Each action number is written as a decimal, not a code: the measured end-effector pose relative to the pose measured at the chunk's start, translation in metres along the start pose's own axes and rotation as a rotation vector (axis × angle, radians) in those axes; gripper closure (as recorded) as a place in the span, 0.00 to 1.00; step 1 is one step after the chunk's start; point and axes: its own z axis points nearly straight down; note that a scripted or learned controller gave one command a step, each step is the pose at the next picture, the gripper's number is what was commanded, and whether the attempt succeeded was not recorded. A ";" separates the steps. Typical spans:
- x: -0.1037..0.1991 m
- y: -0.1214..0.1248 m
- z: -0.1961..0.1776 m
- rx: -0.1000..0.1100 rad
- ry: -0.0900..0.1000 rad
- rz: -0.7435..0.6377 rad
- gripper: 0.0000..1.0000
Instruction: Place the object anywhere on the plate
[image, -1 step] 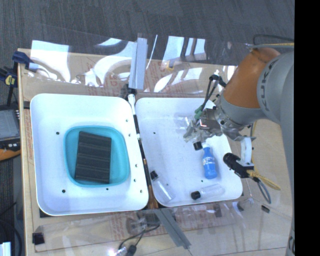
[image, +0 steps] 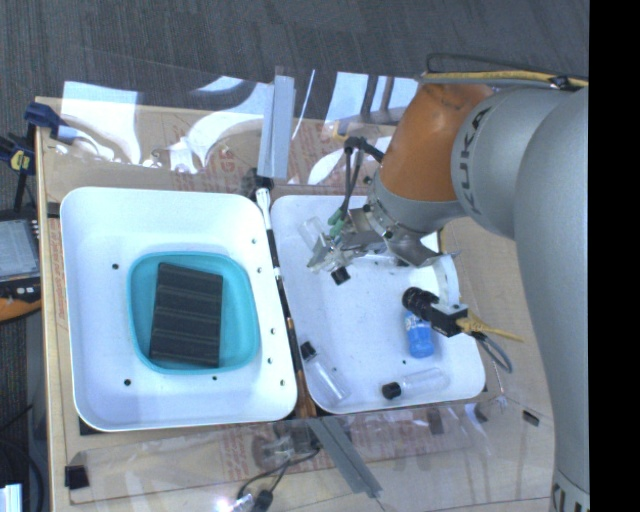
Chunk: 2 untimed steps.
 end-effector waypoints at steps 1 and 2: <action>0.093 0.022 -0.001 -0.001 -0.001 -0.053 1.00; 0.093 0.022 -0.001 -0.001 -0.001 -0.053 0.00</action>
